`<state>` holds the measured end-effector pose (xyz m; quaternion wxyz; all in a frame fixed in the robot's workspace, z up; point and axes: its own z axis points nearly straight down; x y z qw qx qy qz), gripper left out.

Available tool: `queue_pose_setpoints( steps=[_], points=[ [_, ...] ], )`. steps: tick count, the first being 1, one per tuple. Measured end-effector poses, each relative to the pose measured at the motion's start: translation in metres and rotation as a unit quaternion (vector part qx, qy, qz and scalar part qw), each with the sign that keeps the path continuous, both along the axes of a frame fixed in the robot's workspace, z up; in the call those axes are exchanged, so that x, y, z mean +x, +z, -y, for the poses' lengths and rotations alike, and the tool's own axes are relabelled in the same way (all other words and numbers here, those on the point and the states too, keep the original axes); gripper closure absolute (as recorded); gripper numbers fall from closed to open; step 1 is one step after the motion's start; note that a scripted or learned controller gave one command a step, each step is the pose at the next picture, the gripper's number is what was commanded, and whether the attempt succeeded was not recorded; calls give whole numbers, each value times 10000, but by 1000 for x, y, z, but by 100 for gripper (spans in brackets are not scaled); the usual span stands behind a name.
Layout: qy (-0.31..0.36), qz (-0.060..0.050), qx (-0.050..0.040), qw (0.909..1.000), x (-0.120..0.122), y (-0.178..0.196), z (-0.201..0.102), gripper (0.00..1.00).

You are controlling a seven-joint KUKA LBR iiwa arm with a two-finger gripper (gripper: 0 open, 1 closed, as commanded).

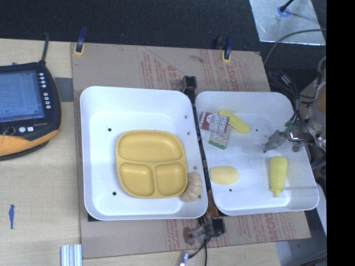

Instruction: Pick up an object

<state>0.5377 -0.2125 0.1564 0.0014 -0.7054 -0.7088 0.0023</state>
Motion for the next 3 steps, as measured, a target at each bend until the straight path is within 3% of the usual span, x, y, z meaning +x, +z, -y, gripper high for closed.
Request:
queue_pose_setpoints(
  steps=[1, 2, 3],
  points=[
    [2, -2, 9, 10000, -43, -65, -1, 0],
    [26, -4, -1, 10000, -43, -55, 1, 100],
    [20, 5, 10, 10000, -42, -65, -64, 100]
  ],
)
